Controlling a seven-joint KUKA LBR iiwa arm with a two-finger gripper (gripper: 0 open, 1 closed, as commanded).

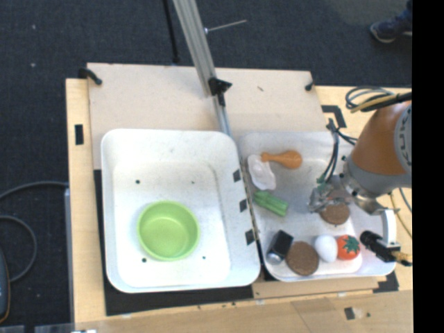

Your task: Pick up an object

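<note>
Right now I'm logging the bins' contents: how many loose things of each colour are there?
Green: 2, bowl and green cylinder
Brown: 2 discs
Orange: 1 drumstick shape
Red: 1 tomato
White: 2, egg and pale cup
Black: 1 block
Total: 9

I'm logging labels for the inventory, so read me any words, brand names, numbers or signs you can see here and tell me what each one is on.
No text can be read in this view.
The green bowl, the tomato, the white egg and the two bins show plain surfaces.
The small black object is too small to tell.
</note>
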